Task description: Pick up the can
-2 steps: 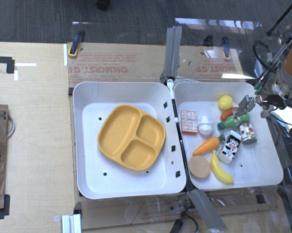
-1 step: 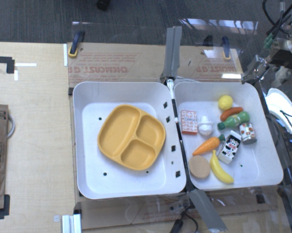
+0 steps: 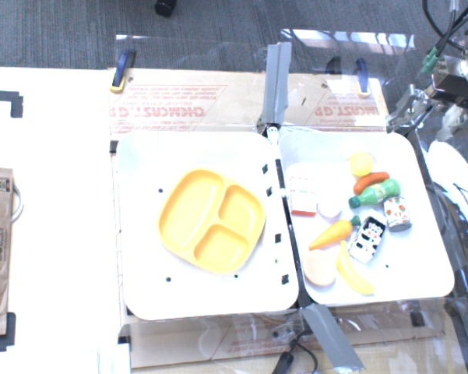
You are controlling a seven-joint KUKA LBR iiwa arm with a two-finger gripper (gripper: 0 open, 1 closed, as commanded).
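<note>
Nearest the lens: grey bar (image 3: 332,345) at the near seam between the two bins. Just behind it, in right bin (image 3: 420,275): banana (image 3: 355,274), pale round slice (image 3: 321,270), carrot (image 3: 331,234), cow-print carton (image 3: 367,238).

Task progress: nothing done yet, judging by the layout. Can (image 3: 397,213) sits on the right bin floor, toward its right side, just beside the carton and just below green bottle (image 3: 376,193); upright or tipped, too small to tell. Not lifted, nothing around it.

Gripper (image 3: 411,111) up at the far right, beyond the right bin's far corner, among cables; spread or pressed together, cannot tell. Well apart from the can, can nearer the camera and slightly left of it. Left to do: whole reach, descent, grasp, lift.

Left bin (image 3: 140,287) holding yellow divided plate (image 3: 212,220), not involved.
</note>
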